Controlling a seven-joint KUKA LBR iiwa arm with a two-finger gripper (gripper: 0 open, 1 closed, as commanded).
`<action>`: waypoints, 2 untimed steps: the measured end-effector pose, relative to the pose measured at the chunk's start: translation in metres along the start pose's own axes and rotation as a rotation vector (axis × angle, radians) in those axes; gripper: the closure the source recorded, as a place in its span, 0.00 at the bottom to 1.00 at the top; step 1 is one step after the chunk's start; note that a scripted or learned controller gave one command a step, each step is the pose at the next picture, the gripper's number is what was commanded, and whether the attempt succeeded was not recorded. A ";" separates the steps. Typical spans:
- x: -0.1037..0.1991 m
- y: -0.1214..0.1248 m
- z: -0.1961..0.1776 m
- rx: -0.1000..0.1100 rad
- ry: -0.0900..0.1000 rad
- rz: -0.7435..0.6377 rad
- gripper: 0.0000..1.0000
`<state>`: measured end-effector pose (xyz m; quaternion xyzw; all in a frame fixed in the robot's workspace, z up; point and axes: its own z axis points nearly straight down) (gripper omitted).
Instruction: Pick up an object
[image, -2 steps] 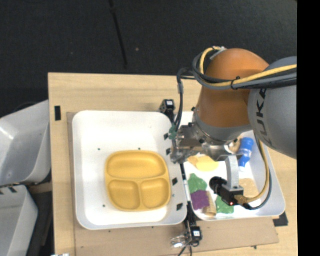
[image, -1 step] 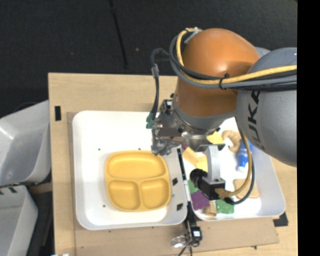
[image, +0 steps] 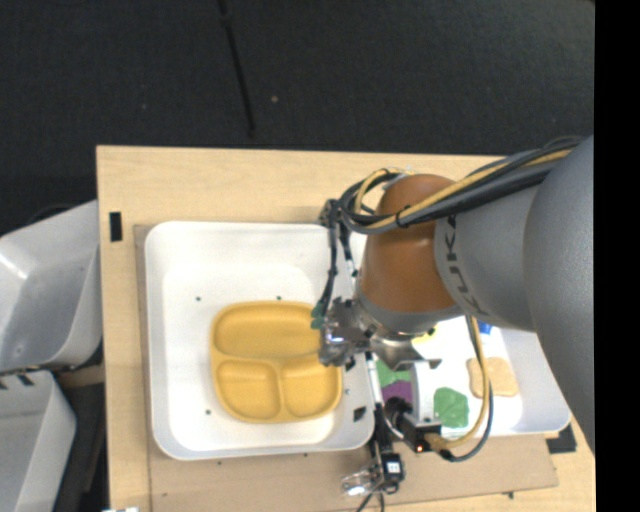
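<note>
The grey arm with its orange band (image: 405, 240) is reaching in over the divide between the two shallow white plastic bins, and its gripper (image: 385, 420) is hanging low near the front edge of the bench, largely masked by the wrist, cables and fittings. Whether the pincer is spread or closed cannot be told from this angle.

The likeliest target, a yellow plastic plate with three compartments (image: 272, 360), is lying flat in the left bin (image: 175, 300), towards its right side, with its right edge touching or just under the wrist hardware.

Judging from this, the main risk is that a flat, wide plate is offering only a thin rim to pinch; a grasp slightly off that rim would probably slide away or tip the plate. The bin wall beside it is also crowding any approach from the right.

In the right bin (image: 530, 400), a green piece (image: 452, 405), a purple piece (image: 397, 380) and a tan piece (image: 500, 378) are lying partly hidden beneath the arm, with loose cables dangling close by.
</note>
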<state>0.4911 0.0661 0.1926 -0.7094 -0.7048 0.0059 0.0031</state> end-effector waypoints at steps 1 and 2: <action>-0.012 0.000 -0.213 -0.032 0.006 -0.008 1.00; 0.046 -0.005 -0.237 -0.017 0.005 -0.014 1.00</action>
